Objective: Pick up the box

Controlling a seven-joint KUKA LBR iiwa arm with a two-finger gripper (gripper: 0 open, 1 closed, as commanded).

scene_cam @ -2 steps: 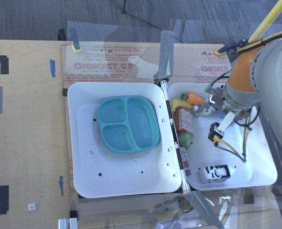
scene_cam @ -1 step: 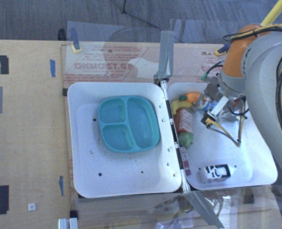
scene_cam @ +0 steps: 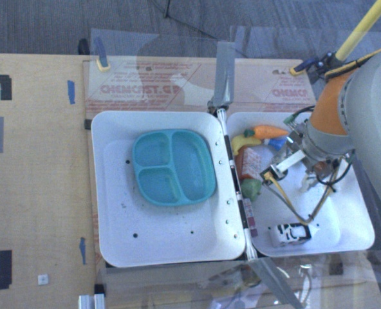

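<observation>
Box (scene_cam: 250, 163) lies upper-left in the right bin (scene_cam: 345, 237), by its left wall, long axis approx top-to-bottom of frame. Gripper (scene_cam: 318, 171) is mid-bin, right of box, apart. Spread or pinched: can't tell. Likely needs shift left.

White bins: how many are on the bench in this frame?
2. The left bin holds a teal plate; the right bin beside it lies under the arm. The arm is unlikely to hide another.
</observation>
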